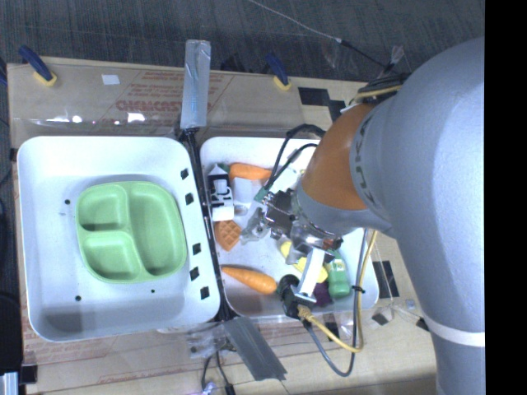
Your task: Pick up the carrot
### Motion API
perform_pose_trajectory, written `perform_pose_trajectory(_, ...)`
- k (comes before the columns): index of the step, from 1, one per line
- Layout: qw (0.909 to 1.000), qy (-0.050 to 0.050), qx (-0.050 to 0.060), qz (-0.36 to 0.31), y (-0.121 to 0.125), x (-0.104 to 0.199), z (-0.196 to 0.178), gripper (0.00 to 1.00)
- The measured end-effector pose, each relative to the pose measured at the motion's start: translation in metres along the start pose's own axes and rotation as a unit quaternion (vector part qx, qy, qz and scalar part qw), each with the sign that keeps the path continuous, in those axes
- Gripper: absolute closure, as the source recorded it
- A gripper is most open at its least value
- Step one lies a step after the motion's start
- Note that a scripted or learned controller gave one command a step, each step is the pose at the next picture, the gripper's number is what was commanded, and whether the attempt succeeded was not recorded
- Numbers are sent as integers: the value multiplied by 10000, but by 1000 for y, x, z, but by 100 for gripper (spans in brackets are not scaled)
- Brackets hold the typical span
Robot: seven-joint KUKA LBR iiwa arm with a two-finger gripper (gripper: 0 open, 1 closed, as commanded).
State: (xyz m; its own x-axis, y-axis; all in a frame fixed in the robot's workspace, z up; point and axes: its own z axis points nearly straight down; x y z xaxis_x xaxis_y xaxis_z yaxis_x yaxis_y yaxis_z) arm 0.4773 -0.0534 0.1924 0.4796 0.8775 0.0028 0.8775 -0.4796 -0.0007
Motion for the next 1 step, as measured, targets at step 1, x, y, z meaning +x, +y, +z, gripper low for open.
perform_pose_trajectory(1,9978,-19,40,-668,24,-51,89,0)
